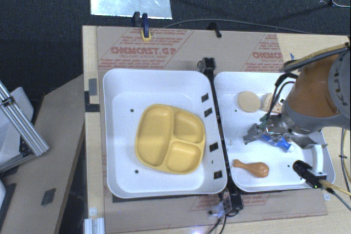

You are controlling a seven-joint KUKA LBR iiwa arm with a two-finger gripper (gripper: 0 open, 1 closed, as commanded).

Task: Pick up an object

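While one yellow tray fills the left bin, the tool's grip is unclear.

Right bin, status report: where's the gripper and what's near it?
Gripper low in right bin, over blue item. Drumstick and tan disc lie apart, untouched. Nothing blocking.

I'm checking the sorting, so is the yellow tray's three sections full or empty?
Empty. The yellow tray sits in the left bin, and all three sections show bare yellow plastic with nothing lying in them.
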